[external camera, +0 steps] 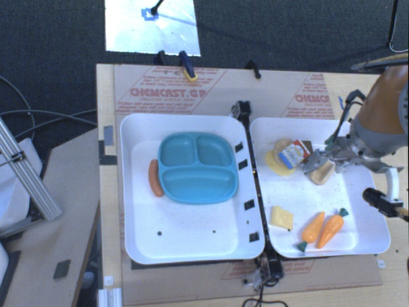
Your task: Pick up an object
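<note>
Hovering low in the right bin (377, 235), the tool (317, 165) touches a tan block (321, 173); grip unclear.

Dark carpet floor (51, 43) around the bench; a shiny metal sheet (152, 18) lies on it.

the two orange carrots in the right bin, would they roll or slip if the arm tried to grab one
The carrots look smooth, rounded and tapered, so one would probably roll aside or slip out of a pinch. They lie touching, side by side, so nudging one would likely shift the other. They look like toys, likely light and stiff.
</note>
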Robot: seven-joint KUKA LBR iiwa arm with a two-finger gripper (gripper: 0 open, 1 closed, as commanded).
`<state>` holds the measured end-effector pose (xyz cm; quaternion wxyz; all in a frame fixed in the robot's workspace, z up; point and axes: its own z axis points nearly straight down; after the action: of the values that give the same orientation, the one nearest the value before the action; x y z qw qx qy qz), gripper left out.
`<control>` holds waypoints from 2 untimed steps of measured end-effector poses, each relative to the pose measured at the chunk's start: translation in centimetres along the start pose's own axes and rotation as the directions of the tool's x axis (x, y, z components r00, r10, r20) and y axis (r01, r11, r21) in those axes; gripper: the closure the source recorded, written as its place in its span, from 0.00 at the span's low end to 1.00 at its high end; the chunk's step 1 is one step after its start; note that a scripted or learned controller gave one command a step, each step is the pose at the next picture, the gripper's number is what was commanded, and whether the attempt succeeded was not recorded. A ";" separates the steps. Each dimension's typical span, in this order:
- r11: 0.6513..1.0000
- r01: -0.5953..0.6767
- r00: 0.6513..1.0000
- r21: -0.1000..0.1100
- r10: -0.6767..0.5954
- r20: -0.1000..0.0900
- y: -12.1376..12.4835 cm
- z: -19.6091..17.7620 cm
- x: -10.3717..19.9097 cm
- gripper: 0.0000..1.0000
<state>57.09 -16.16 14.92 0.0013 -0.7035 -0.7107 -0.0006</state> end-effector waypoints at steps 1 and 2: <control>1.000 -0.013 1.000 0.000 0.013 0.004 -4.0 6.7 -4.7 0.00; 1.000 -0.012 1.000 0.001 0.012 0.002 -8.7 5.7 -4.5 0.00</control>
<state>48.42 -20.70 9.26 0.0010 -0.7076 -0.7066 0.0007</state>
